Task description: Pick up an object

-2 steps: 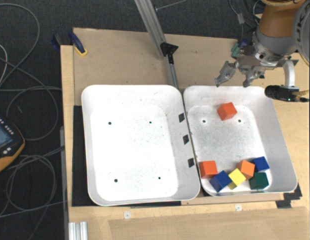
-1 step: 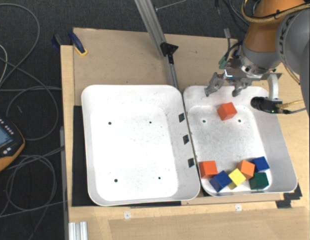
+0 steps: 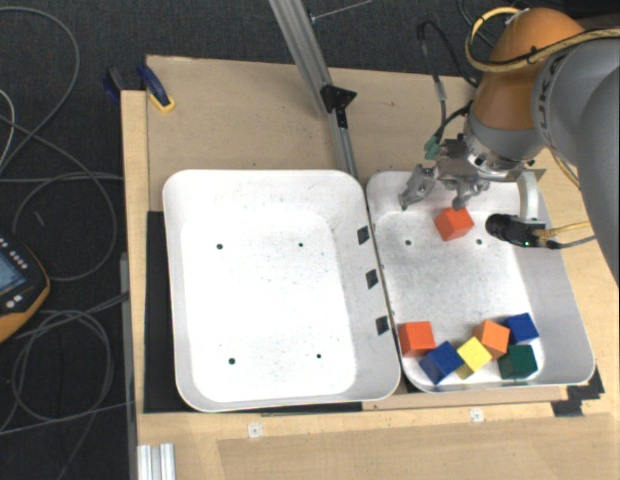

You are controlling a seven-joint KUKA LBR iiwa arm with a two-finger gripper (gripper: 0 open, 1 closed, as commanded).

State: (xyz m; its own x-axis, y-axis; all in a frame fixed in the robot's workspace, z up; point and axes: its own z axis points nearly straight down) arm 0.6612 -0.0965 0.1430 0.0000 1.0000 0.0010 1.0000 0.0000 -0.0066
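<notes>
My gripper (image 3: 438,199) hangs over the far end of the right bin (image 3: 460,283), with its fingers spread open. A red-orange cube (image 3: 454,223) lies on the bin floor just in front of the right fingertip, not between the fingers. Along the bin's near edge sit several more cubes: an orange one (image 3: 417,337), a blue one (image 3: 441,360), a yellow one (image 3: 474,353), another orange one (image 3: 495,336), another blue one (image 3: 521,327) and a green one (image 3: 518,362).
The left bin (image 3: 260,288) lies beside the right one. A metal pole (image 3: 315,63) slants up from the gap between the bins at the back. A black cable fitting (image 3: 515,230) sits right of the red-orange cube.
</notes>
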